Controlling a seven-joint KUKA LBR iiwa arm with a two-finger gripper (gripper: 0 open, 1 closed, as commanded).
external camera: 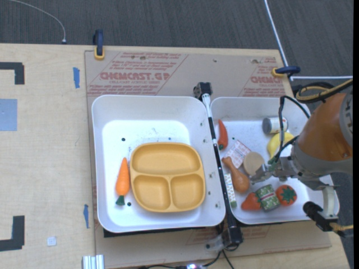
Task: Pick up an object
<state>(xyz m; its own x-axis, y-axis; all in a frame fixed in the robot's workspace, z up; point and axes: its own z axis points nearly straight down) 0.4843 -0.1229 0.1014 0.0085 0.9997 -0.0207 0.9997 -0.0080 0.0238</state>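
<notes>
Two shallow white bins sit side by side on the bench; the left bin point(101, 150) fills the middle of the frame and the right bin point(247, 108) lies toward the right edge, the two touching along a dark rail.

In the left bin a yellow divided tray point(167, 176) rests with three compartments — one wide one at the top, two smaller ones below; just beside its left edge lies a toy carrot point(122, 178), its long axis running nearly straight up and down the frame, the orange tip toward the top and the green stub toward the bottom.

The right bin holds a cluster of small things: a red-orange pepper-like piece point(223, 134) near the rail, its length running top to bottom; a brown drumstick point(237, 175) slanting from upper left to lower right; a round tan disc point(253, 162); a small pink-and-white packet point(239, 149); a green can point(267, 198) lying between an orange piece point(251, 203) and a red tomato point(286, 195); a yellow lemon shape point(279, 143); a grey cylinder point(271, 125) near the top.

The arm point(328, 139) reaches in from the right, its orange band over the right bin; the gripper point(268, 172) hangs low just beside the tan disc and above the can — whether it is open or closed cannot be told, and nothing shows plainly within it.
</notes>
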